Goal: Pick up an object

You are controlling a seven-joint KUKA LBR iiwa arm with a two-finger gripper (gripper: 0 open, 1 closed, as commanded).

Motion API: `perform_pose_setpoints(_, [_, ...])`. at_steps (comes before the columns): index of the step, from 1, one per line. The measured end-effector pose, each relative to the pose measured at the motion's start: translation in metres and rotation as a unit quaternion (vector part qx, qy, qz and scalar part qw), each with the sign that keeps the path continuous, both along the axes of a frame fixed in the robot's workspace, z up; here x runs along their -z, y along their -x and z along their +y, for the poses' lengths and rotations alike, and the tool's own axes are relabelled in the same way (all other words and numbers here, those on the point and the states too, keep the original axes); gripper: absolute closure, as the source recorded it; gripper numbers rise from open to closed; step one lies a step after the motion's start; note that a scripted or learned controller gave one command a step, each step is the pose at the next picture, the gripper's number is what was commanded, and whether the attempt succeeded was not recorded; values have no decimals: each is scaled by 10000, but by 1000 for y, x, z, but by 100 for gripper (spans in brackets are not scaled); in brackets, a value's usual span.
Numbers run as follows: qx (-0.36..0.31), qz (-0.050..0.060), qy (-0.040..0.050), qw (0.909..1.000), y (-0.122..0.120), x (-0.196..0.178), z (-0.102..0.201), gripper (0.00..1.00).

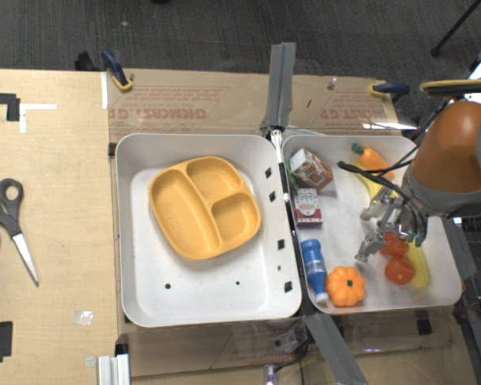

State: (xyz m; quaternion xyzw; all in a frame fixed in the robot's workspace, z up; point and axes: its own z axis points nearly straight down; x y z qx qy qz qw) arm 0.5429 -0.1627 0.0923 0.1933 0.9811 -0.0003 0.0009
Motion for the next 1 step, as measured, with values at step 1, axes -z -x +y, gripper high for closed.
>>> perform_pose_setpoints(1, [442,-9,0,9990,-91,-1,-10,0])
